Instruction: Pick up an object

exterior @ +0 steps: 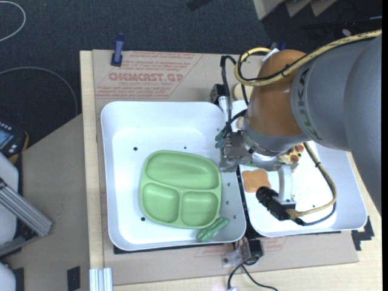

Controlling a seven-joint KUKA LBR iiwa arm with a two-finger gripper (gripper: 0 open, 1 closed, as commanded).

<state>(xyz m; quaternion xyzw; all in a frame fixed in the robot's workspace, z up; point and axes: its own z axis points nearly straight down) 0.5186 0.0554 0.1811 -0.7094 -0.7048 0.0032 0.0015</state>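
A light green divided plate (180, 188) lies in the left bin (121, 132). A small green piece (212, 229) rests by that bin's front right corner, just off the plate. In the right bin (339, 193) lies a flat orange-brown object (256, 179), and a small red and yellow item (296, 155) peeks out from under the arm. My gripper (228, 152) hangs low over the wall between the two bins, beside the plate's right edge and just left of the orange-brown object. The wrist hides much of the right bin.
The bins sit on a brown board with red lettering (145, 74). A blue clip (117, 49) is at the board's back left corner. Black cabling and a connector (274, 202) hang from the arm over the right bin.
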